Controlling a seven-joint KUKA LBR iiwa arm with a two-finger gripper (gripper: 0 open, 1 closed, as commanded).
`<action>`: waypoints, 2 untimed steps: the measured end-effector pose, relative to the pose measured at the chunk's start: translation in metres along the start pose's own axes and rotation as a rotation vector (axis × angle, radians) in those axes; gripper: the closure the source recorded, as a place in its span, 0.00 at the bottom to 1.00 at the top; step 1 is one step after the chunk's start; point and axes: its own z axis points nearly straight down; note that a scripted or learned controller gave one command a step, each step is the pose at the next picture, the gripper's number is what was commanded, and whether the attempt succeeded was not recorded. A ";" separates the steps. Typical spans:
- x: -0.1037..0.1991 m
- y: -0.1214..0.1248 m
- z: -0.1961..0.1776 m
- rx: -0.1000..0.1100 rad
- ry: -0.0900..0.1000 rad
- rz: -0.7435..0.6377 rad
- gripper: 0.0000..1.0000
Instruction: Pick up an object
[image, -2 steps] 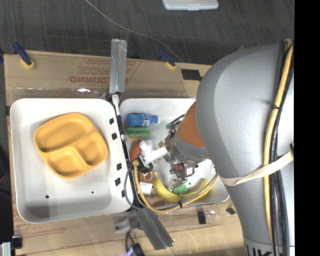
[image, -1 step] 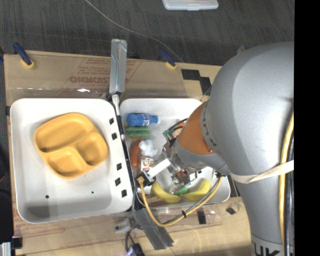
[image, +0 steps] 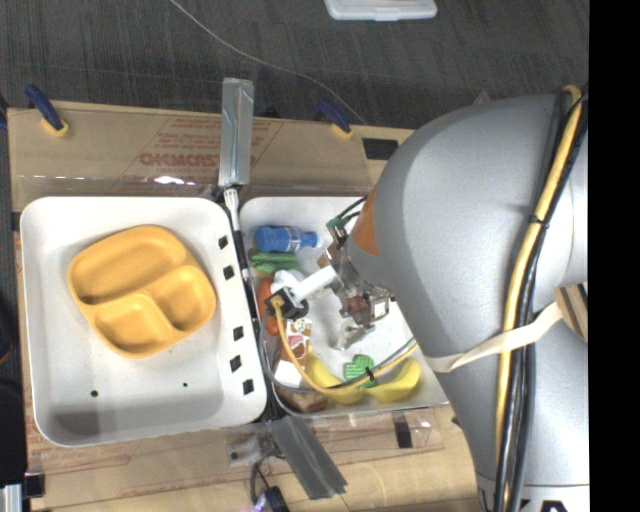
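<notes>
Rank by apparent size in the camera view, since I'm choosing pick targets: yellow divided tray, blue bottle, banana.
1. Yellow divided tray, clearly largest.
2. Banana, partly covered.
3. Blue bottle, smallest.

Two white bins (image: 40, 300), one yellow divided tray (image: 140, 290), one blue bottle (image: 280, 239), one banana (image: 360, 382).

1 fixed camera looks down at a slant on both bins (image: 40, 300), arm (image: 480, 260) at right.
</notes>
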 end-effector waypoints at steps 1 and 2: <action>-0.081 -0.005 -0.001 0.002 0.001 -0.244 0.00; 0.037 -0.001 0.000 0.000 -0.001 0.017 0.00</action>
